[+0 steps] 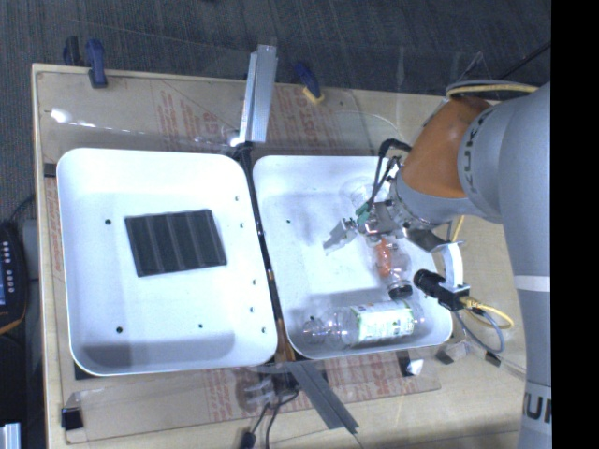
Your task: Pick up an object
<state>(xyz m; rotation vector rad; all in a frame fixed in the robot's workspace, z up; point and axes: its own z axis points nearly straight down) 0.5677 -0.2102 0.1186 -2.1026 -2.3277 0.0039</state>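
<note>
**While the gripper hangs low, nothing is lifted yet**

With the arm reaching into the right bin, the step looks like the approach. The gripper hovers over bare floor; whether it is spread or pinched cannot be told. 2 bottles lie nearby: an orange one just beside, a clear one by the bin's near wall. Next comes centring over 1.

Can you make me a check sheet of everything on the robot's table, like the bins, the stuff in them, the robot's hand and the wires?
Surface: wooden bench bearing a left bin and a right bin.
Job's things: clear plastic bottle lying in the right bin; small orange-tinted bottle above it.
Clutter: dark ribbed pad in the left bin.
Grippers: end effector over the right bin; finger state unclear.
Cables: black cable at the wrist.
Surroundings: blue clamps, dark carpet.
</note>
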